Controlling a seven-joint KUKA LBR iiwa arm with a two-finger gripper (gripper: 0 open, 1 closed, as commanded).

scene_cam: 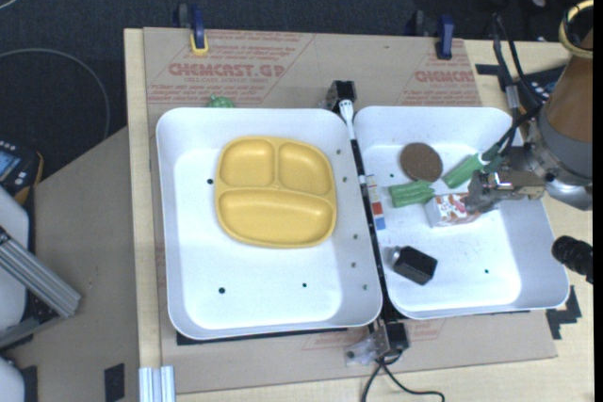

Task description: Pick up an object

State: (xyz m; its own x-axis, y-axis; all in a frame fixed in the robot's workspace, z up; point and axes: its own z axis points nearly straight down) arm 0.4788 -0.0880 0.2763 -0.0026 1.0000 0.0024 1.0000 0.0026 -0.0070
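Note:
The right bin [528,282] holds a brown disc [421,161], a green cylinder [411,194], a green stick [464,170], a small clear packet with red print [449,209] and a black block [414,265]. My gripper [482,193] comes in from the right and sits low over the bin, just right of the packet and below the green stick. Its fingertips are down at the packet's right end, and I cannot make out whether anything lies between them.
The left bin [188,231] holds a yellow three-compartment tray [276,191]. A black divider strip [363,193] runs between the bins. Clamps [197,28] stand on the bench's far edge. The arm's grey body [565,146] overhangs the right bin's right rim.

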